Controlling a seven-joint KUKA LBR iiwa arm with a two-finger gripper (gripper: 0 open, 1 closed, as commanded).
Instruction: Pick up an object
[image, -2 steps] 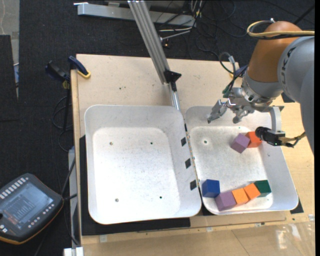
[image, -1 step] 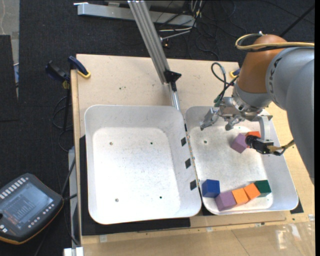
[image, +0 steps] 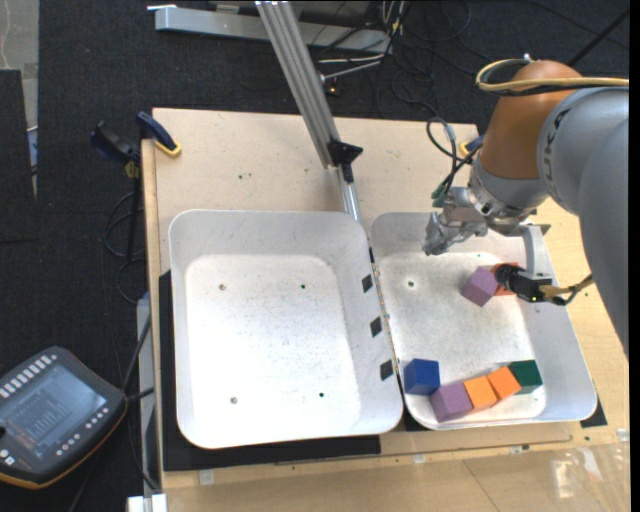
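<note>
While tilted on one edge, purple cube (image: 481, 286) lies in right bin (image: 565, 350).

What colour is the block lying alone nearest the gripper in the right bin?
Purple. The lone block shows clearly in the camera view, just below the gripper.

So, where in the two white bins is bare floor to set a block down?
The left white bin is bare wall to wall. In the right white bin, the middle is free, between the lone purple cube and the blue cube. Its near edge is crowded: blue, purple, orange, green cubes.
</note>
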